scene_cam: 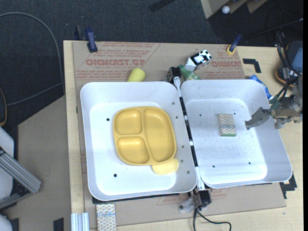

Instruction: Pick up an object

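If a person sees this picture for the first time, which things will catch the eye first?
The yellow divided plate stands out most, lying in the middle of the left bin. Next is the small sponge lying alone in the right bin. The end effector reaches in from the right, beside the sponge and apart from it.

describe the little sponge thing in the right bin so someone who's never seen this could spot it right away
Start at the right-hand shallow white bin of the two on the bench. Near its middle, slightly toward the far side, lies a small rectangular sponge, speckled tan on top with a green edge on its near end. It is the one loose item on that bin's floor, left of the grey two-finger gripper reaching in from the right.
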Action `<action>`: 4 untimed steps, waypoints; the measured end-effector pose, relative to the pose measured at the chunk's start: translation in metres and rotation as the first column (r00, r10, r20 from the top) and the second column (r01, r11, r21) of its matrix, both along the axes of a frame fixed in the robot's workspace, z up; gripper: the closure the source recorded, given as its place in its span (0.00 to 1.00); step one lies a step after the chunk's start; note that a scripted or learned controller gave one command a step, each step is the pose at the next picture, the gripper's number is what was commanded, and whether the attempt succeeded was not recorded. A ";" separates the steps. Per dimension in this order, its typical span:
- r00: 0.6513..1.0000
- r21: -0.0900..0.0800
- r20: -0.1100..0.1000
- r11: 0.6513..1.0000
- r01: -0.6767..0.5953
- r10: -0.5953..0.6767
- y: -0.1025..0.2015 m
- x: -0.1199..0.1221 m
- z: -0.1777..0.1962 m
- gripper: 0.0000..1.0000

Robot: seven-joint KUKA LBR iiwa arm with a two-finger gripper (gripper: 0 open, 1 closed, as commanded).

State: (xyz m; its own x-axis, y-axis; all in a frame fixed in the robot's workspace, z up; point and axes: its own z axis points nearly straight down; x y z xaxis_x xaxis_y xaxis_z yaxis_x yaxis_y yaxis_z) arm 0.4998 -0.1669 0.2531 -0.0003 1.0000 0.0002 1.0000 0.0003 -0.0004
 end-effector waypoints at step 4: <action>1.000 0.000 0.003 1.000 -0.001 0.001 0.028 0.011 -0.073 1.00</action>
State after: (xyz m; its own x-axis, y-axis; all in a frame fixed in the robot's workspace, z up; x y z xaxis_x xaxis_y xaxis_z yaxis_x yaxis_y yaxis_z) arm 0.5107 -0.1390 0.1804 -0.0014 1.0000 0.0000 1.0000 0.0014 0.0022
